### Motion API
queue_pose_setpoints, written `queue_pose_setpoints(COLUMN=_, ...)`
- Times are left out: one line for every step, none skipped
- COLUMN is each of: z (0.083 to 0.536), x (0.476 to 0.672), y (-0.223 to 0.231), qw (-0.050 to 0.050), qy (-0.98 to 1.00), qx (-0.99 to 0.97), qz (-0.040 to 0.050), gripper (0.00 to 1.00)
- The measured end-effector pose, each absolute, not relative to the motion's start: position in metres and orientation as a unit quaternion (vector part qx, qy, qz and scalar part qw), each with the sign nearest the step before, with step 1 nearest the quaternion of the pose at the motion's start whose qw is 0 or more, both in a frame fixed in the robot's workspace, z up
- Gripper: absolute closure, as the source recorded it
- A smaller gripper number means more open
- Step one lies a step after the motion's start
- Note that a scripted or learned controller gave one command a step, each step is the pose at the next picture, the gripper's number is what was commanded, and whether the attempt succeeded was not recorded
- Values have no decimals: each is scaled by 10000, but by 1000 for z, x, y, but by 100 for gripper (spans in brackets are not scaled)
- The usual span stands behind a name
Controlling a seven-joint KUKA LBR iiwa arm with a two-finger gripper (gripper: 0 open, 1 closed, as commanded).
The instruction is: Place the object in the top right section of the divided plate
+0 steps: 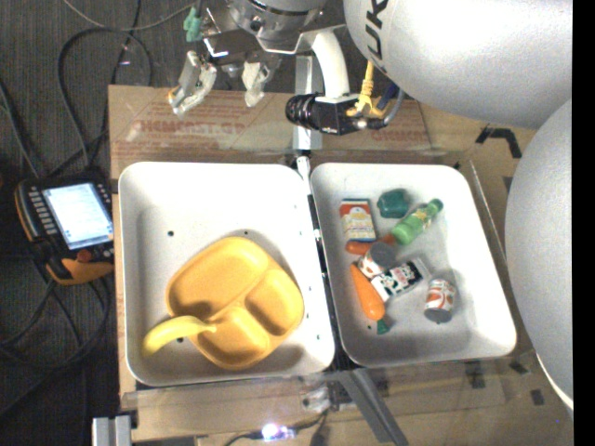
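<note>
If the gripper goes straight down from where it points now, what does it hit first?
Likely the brown bench surface behind the left bin; the gripper, fingers open and holding nothing, hangs beyond the bin's far rim, though depth is unclear.

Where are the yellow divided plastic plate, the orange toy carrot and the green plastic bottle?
yellow divided plastic plate (244, 297), camera view, on the central ridge.
orange toy carrot (368, 294), camera view, mid-body.
green plastic bottle (415, 222), camera view, on its body.

camera: single, fixed above the counter (214, 128) | facing: down at a slant | range: moderately near | frame: both shallow white plastic bins (139, 249) side by side | grey arm (465, 35) enters from right
</note>
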State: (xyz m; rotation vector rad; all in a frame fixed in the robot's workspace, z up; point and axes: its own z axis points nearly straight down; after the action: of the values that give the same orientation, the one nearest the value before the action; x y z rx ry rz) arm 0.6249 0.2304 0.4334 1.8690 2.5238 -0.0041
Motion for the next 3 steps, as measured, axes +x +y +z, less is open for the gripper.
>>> queue_pose_setpoints(z=433, x=625, y=230, qw=6, qy=8036, qx=5951, qz=-13, gripper=0)
queue_pose_setpoints(z=433, x=625, y=230, qw=6, qy=8036, qx=5951, qz=-13, gripper=0)
queue_pose_setpoints(z=263, x=648, y=205, qw=-3, qy=7815, qx=6239, qz=-24, gripper=0)
